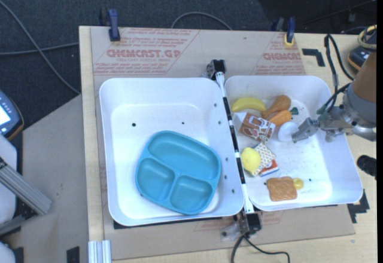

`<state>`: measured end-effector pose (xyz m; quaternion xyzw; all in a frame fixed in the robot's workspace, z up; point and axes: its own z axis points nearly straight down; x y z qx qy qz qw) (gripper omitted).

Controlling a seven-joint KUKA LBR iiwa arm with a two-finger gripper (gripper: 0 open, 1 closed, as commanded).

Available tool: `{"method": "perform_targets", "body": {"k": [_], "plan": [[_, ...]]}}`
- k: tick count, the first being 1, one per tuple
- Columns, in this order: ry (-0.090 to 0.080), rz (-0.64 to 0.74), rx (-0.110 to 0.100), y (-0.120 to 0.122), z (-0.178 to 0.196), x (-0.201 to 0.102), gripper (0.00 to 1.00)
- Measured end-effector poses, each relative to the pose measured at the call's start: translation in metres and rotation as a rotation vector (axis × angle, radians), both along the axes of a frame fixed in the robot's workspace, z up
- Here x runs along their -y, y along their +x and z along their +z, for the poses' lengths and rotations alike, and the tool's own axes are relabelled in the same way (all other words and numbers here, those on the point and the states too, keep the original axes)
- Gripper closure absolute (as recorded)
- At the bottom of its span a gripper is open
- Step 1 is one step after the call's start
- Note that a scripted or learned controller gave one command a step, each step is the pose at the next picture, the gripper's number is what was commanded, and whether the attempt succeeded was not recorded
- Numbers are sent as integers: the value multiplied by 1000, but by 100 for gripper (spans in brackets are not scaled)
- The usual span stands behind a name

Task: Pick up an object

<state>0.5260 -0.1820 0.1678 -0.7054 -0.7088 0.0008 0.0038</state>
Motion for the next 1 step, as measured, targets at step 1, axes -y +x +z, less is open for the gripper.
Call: {"method": "perform_targets", "body": {"k": [1], "plan": [[-4, 2, 9, 67, -55, -45, 0]]}}
